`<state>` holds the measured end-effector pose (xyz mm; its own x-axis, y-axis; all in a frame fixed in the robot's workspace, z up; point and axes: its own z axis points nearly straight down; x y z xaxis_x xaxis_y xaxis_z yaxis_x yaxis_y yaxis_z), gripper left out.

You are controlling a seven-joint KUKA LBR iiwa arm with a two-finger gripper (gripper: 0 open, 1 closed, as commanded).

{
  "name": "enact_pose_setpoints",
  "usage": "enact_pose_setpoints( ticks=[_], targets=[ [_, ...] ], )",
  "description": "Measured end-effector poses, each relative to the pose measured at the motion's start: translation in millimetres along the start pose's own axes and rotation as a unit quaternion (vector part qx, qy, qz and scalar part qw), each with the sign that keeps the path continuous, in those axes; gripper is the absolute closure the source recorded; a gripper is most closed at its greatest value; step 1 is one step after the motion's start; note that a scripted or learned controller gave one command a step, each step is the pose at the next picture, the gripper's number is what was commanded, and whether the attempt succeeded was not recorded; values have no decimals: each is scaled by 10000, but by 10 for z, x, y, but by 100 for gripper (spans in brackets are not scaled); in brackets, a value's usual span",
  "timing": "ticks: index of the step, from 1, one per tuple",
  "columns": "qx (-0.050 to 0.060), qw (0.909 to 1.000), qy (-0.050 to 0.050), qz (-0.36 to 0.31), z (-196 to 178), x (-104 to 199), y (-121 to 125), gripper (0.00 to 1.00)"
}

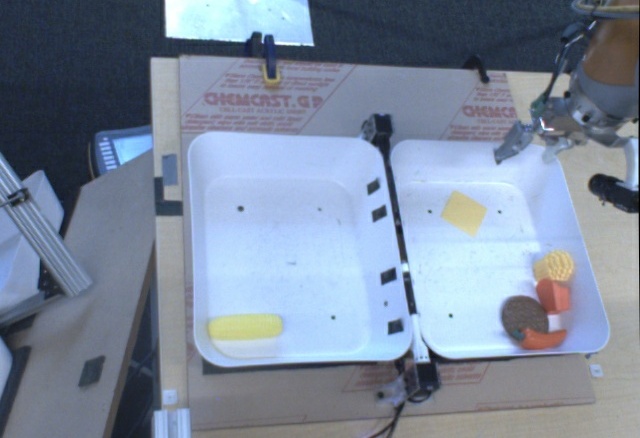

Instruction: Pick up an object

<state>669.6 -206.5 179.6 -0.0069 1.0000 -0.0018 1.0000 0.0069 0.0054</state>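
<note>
Inside smooth white right bin (580, 226), flat yellow square (464, 212), bumpy corn (556, 265).

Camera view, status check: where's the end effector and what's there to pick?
End effector above right bin's far rim, holding nothing. Flat yellow square nearest, unobstructed. Cluster of small food toys in near right corner. Yellow corn-like piece in left bin.

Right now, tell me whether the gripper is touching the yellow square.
Apart. The camera view shows the gripper at the right bin's upper right corner, with bare white floor between it and the yellow square.
</note>
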Motion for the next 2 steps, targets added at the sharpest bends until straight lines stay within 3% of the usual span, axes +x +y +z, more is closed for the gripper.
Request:
enact_pose_setpoints(
  ticks=[2],
  targets=[
    [15, 10000, 0, -4, 301, 5, -6, 0]
  ],
)
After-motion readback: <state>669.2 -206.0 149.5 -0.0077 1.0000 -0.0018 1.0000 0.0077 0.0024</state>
